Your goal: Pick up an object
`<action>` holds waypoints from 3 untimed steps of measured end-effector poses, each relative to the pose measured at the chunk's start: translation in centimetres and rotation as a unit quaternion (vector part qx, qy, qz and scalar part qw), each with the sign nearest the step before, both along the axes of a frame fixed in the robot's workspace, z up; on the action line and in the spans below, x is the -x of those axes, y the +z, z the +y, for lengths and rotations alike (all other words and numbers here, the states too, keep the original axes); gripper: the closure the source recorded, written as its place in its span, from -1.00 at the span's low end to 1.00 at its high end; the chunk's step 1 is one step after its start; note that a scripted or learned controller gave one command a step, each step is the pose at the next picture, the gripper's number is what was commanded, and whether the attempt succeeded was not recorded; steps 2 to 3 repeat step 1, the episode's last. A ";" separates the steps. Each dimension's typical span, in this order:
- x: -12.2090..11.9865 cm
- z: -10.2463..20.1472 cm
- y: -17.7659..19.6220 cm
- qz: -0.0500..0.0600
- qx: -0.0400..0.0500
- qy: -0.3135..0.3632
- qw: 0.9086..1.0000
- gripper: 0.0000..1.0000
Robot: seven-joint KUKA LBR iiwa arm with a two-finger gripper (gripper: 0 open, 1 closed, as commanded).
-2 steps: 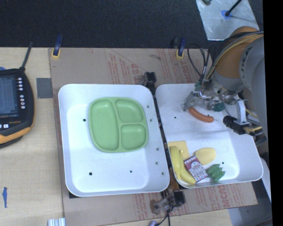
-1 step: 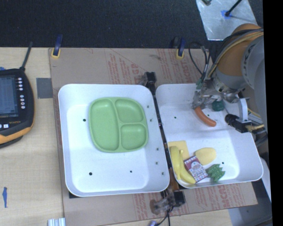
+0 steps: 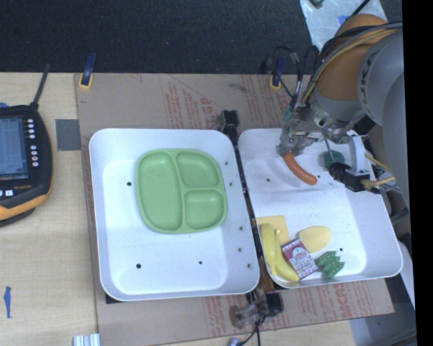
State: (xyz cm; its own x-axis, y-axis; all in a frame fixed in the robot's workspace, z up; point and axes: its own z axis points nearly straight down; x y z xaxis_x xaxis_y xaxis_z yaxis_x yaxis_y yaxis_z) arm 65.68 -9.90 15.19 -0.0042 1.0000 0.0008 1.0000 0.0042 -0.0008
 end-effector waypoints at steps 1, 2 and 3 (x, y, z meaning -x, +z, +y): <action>7.5 5.8 4.8 0.002 0.000 0.001 1.000 1.00; 7.5 5.8 4.8 0.002 0.000 0.001 1.000 1.00; 7.5 5.8 4.8 0.002 0.000 0.001 1.000 1.00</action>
